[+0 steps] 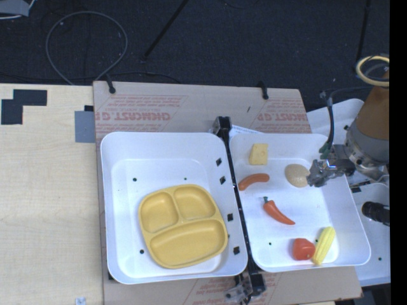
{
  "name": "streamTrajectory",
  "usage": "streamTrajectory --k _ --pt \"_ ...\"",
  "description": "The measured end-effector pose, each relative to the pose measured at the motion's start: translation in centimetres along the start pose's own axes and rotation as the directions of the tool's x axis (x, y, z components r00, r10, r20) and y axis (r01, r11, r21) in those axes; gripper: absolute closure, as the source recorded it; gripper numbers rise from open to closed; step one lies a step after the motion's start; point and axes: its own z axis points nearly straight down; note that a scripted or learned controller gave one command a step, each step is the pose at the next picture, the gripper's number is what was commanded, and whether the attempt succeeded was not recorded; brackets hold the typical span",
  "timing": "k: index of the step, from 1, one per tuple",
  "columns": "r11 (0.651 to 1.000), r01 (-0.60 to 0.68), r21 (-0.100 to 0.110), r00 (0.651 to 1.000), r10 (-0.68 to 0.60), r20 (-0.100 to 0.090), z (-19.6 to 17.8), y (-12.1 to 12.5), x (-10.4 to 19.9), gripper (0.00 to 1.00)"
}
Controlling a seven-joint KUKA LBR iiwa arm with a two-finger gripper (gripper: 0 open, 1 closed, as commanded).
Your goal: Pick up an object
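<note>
Two bins, one tray, six food pieces.

Counted: two shallow white plastic bins, left (121,170) and right (356,234); one yellow three-compartment plastic tray (183,225) in the left; in the right, one pale yellow cheese cube (258,154), one orange-brown sausage (254,181), one beige rounded potato-like piece (296,175), one red-orange chilli pepper (278,211), one red tomato-like piece (303,249), one yellow corn cob (324,244).
</note>
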Motion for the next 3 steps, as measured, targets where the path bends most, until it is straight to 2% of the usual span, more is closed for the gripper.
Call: streamTrajectory --k 1,2,3 --pt "1.0 0.0 0.0 1.0 0.0 -0.001 1.1 -0.1 5.3 1.0" --pt "1.0 0.001 0.0 1.0 -0.001 -0.001 0.2 -0.5 11.3 1.0" --pt "1.0 0.0 0.001 1.0 0.0 0.0 -0.1 -0.9 15.6 1.0"
